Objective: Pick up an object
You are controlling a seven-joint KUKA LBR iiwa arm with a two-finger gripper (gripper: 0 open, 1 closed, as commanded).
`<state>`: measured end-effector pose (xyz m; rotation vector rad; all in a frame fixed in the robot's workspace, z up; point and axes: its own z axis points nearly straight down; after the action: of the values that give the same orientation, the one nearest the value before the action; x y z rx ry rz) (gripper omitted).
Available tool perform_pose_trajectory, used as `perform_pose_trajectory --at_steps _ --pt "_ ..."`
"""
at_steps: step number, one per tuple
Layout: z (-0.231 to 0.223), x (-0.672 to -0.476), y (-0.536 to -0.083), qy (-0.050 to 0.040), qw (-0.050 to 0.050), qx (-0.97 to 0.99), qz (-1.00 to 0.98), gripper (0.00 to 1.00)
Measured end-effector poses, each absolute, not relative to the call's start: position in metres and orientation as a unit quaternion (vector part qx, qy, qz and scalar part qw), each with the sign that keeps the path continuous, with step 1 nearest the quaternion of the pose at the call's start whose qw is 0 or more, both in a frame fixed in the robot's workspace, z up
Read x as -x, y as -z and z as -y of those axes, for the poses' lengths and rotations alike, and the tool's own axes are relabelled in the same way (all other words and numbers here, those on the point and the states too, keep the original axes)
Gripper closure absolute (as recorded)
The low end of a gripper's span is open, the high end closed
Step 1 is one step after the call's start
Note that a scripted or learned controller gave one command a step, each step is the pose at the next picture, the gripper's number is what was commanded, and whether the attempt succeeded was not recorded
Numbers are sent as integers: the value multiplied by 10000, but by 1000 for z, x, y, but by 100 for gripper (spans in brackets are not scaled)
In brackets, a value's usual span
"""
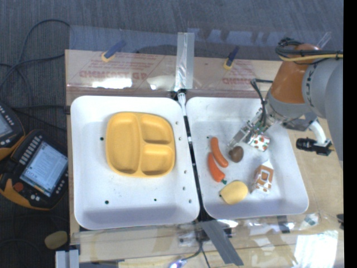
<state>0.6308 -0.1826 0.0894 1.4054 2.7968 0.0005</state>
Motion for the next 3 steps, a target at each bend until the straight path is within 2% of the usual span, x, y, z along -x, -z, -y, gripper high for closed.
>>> perform_pose_trajectory --at_steps 1,2,3 --pt "139 -622 -90 -10 64 -5423 -8402 0" --pt "116 -585 -90 -29 59 -6910 -7228 0" --pt "141 -572 -90 -26 63 -6166 -7872 0"
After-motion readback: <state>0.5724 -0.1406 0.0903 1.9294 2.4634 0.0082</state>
